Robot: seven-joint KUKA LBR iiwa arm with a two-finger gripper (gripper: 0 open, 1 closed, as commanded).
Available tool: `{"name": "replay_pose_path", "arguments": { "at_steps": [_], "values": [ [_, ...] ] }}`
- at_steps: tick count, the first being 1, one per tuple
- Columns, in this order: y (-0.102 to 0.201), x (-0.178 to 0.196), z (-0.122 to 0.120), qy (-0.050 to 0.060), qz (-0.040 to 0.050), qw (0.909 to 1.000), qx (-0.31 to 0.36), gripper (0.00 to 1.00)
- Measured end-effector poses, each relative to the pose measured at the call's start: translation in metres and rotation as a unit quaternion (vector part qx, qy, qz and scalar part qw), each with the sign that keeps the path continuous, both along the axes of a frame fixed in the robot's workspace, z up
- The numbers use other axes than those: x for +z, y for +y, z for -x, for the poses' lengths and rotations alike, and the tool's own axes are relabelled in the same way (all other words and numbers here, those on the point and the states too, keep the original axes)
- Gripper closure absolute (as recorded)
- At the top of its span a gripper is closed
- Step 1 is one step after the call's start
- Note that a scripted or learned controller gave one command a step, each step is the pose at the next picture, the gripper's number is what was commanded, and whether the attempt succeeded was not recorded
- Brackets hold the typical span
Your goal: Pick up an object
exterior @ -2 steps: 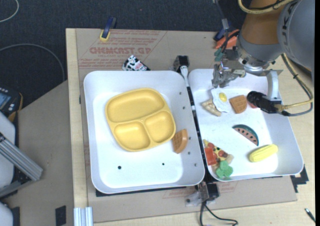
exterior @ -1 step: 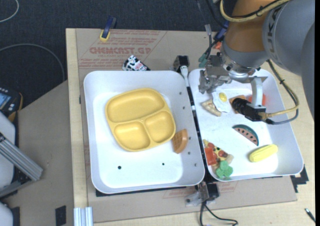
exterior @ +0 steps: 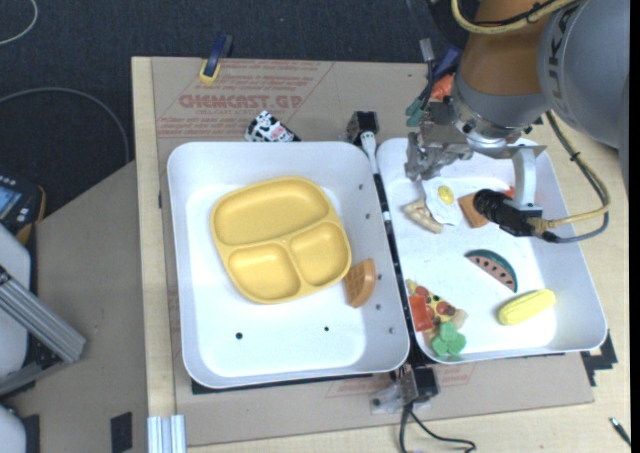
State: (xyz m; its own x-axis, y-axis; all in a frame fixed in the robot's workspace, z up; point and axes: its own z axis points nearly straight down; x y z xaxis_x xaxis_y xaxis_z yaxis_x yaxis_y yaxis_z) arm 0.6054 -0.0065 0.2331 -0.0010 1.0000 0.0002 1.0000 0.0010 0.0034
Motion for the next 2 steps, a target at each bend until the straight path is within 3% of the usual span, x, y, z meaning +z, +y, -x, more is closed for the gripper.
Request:
{"name": "replay_pose_path", "arguments": {
  "at_steps": [2],
  "values": [
    [0.0036, -0.0168, -0.0008, 0.002, 0.0000, 1.0000, -0.001, 1.00]
  ]
}}
